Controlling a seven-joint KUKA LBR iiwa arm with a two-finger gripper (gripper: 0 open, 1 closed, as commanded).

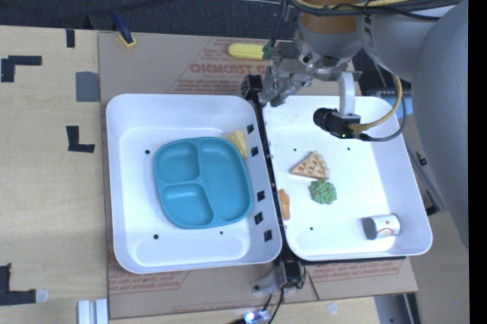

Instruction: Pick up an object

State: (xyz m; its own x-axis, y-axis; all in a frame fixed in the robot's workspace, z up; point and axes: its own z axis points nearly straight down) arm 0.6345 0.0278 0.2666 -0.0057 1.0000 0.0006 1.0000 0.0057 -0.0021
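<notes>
**Arm hangs over the far rim, objects spread across the right bin**

Here's the arm (396,3) reaching in from the right, orange band up top, with the gripper (275,87) sitting over the far end of the divide where the two bins meet. Whether it is released or clenched I cannot tell; nothing is seen in its grip.

Over in the right bin (396,163), the pickable pieces are spread out. A triangular pizza slice toy (310,165) lies near the middle, and just beside it, toward the near edge, a green broccoli toy (323,192). The two are close, nearly touching. An orange piece (284,203) hugs the left wall of this bin, tight against the divide. A small grey and white object (380,227) rests in the near right corner, close to the rim. A black fitting with a yellow cable (336,122) hangs over the far part of the bin. The stretch of floor between the pizza slice and the right wall is bare.

The left bin (129,163) carries a blue divided plate (202,183) that covers most of its floor, with bare white left along the near and left walls. A yellow piece (239,141) is wedged between the plate's far right corner and the bin's wall.

Beyond the bins, on the cardboard, lies a yellow corn toy (246,51).
</notes>
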